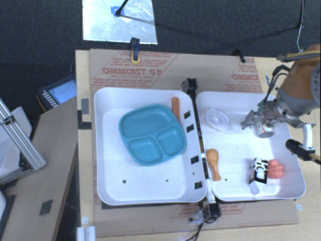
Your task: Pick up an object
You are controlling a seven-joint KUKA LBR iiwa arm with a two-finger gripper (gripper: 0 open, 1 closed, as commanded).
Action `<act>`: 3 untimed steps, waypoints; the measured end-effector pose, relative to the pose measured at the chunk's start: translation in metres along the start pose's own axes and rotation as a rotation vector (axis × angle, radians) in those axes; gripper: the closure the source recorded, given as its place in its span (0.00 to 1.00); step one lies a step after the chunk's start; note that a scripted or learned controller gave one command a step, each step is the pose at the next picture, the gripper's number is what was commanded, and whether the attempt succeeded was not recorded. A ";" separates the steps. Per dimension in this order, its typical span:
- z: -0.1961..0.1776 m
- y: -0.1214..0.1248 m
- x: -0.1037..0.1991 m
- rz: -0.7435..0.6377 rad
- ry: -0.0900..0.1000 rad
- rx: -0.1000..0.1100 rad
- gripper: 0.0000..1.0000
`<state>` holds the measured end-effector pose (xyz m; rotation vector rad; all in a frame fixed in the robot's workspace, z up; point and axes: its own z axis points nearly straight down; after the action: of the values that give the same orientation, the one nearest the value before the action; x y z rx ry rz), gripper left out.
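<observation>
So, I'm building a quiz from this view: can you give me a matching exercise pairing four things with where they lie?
Things:
1. blue tray
2. drumstick
3. pink toy
4. clear cup

Places:
A. right bin, near right corner
B. left bin, middle
C. right bin, far left part
D. right bin, near left edge, by the divider

Pairs: 1-B, 2-D, 3-A, 4-C

The arm (301, 84) enters from the right, its orange band just above the grey wrist. The wrist bends downward and to the left, and the gripper (262, 124) hangs low at its end, pointing down.
</observation>
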<state>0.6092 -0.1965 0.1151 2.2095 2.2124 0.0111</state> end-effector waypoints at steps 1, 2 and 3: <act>-0.009 0.001 0.001 -0.001 0.001 -0.002 1.00; -0.074 0.005 0.001 -0.003 0.003 0.008 1.00; -0.136 0.015 0.000 -0.004 0.002 0.006 1.00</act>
<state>0.6225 -0.1958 0.2517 2.2088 2.2216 0.0066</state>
